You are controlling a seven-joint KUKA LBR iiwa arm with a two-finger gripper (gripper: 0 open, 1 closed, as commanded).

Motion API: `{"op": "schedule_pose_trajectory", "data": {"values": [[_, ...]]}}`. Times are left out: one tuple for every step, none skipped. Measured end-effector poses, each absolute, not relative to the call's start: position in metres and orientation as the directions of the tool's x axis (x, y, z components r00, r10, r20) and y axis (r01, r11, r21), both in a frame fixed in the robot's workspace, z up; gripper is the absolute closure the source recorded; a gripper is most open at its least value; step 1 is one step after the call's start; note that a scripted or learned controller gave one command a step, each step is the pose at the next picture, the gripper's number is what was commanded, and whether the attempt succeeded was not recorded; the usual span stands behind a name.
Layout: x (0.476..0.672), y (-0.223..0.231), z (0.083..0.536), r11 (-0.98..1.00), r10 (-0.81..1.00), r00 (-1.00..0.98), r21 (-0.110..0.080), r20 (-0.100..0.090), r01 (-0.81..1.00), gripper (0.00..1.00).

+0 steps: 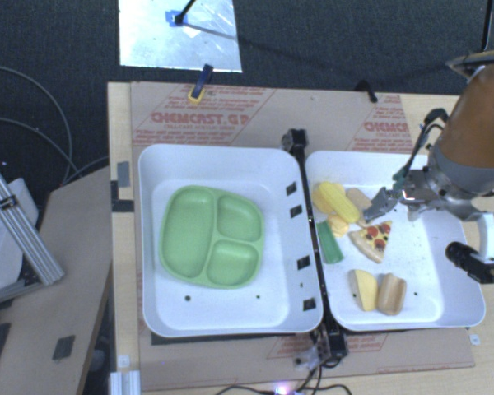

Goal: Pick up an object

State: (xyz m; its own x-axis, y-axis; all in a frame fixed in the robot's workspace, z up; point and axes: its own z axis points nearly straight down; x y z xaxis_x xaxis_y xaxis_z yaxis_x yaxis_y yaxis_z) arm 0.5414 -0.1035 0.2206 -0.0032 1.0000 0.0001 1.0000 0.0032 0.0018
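**Grasp assessment: toy food items in the right bin**

Nearest the camera, at 6 o'clock in the right bin (457,307), lie a yellow wedge (363,289) and a tan bread roll (391,294), touching side by side. Both appear to be light, rigid plastic play food. The roll is rounded and smooth, so it may slip; a pinch across its short axis is advised. The wedge offers flat faces and should seat more securely.

At the bin's centre lies a pizza slice (372,240), flat against the floor. It is judged thin and stiff, with little height for a pinch; a grasp across its two long edges would be required.

At 9 o'clock, a green strip (329,243) lies along the left wall, just beside the divider. Wall clearance is poor, and a collision is a risk there.

At 10 o'clock, a yellow corn cob (333,201) rests against a tan piece (359,197). The cob is ribbed and cylindrical, probably the least slippery item; hold it across its diameter at mid-length.

The tool (380,206) hangs just above the pizza slice and just right of the corn cob, its dark fingers pointing toward 8 o'clock. Whether they are spread or pressed together cannot be told, and nothing is seen between them.

The left bin (152,303) holds a green divided plate (212,236). At 12 o'clock on the counter (263,109), a yellow-and-blue clip (200,85) lies well apart from both bins.
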Motion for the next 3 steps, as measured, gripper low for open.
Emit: {"op": "schedule_pose_trajectory", "data": {"values": [[0.557, -0.135, 0.080, 0.000, 1.000, 0.000, 0.006, -0.004, 1.000, 0.00], [0.557, -0.133, 0.096, 0.000, 1.000, 0.000, 0.004, 0.000, 1.000, 1.00], [0.606, -0.060, 0.190, 0.011, 1.000, -0.011, 0.010, 0.000, 1.000, 1.00]]}}
